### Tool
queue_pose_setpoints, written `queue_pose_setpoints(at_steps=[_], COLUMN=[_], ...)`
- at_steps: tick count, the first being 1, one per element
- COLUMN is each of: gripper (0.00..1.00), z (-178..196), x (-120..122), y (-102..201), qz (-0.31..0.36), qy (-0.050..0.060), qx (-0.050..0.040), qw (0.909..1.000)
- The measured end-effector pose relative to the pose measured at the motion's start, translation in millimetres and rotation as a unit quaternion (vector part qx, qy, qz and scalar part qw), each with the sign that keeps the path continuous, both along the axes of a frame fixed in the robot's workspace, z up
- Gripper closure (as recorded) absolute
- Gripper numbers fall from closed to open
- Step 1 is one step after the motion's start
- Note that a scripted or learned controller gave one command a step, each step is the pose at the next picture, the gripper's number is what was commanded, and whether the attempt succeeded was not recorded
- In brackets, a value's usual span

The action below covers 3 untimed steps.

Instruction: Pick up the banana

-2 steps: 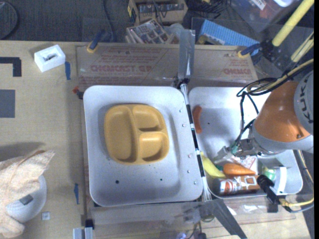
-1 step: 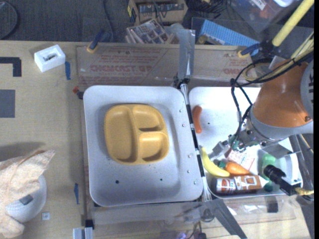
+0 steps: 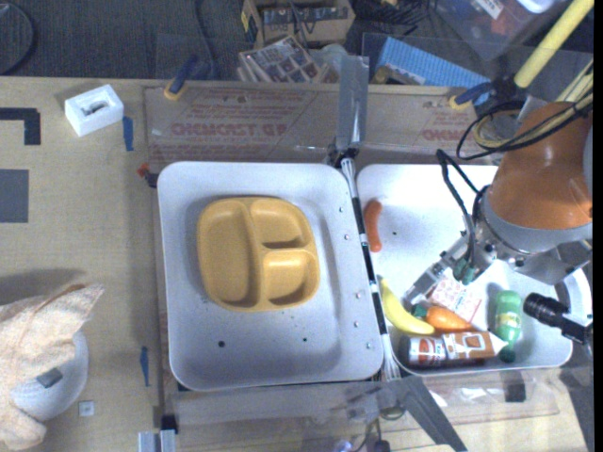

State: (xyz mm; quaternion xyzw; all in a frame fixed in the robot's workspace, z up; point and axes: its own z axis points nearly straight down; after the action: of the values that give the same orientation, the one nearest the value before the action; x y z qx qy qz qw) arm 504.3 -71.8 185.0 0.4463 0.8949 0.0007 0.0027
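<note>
The yellow banana [image 3: 399, 312] lies curved in the right bin [image 3: 415, 196], close to its left wall and near the front. My gripper [image 3: 422, 290] reaches down from the grey arm with the orange band [image 3: 539, 182] and hangs just above and to the right of the banana's upper end. Whether it touches the banana is unclear. Nothing can be seen held in it.
Crowded against the banana are an orange carrot [image 3: 449, 320], a ketchup bottle [image 3: 456, 348], a white and red box [image 3: 460, 298] and a green bottle [image 3: 508, 315]. A red sausage [image 3: 373, 226] lies farther back. The left bin [image 3: 179, 347] holds a yellow divided plate [image 3: 258, 251].
</note>
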Motion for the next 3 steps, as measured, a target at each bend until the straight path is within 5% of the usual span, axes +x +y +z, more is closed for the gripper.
queue_pose_setpoints(at_steps=[1, 2, 3], gripper=[0.0, 0.0, 0.0], z=[-77, -90, 0], x=[4, -15, 0], y=[-26, -38, 29], qz=[-0.052, -0.306, -0.208], qy=[-0.009, -0.014, 0.002], qx=[0.0006, 0.0038, 0.001], qw=[0.9986, 0.9518, 0.9782])
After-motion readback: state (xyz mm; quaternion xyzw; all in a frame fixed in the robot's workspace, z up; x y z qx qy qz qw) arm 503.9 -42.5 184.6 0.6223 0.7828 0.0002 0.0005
